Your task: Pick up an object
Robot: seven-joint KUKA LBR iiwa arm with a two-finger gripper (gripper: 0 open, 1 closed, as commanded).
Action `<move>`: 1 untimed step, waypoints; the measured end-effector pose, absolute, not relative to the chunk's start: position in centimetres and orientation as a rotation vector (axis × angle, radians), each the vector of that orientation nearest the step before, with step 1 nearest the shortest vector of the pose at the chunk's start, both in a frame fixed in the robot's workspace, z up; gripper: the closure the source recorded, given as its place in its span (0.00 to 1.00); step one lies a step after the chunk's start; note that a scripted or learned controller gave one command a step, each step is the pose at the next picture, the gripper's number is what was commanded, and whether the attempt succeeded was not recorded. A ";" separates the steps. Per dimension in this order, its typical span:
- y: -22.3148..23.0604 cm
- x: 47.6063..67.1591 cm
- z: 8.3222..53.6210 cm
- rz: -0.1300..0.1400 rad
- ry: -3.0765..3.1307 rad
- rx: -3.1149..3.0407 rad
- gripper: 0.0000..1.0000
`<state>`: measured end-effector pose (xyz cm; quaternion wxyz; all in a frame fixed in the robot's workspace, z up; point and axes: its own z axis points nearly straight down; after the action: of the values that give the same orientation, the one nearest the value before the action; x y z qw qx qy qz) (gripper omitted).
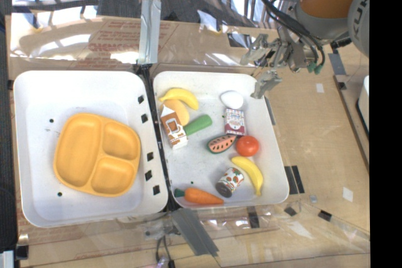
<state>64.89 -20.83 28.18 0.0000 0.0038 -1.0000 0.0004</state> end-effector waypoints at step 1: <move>-20.9 59.2 15.3 -0.005 -3.107 0.419 0.00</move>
<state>59.23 -20.85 15.35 0.0030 0.1337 -0.9910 -0.0017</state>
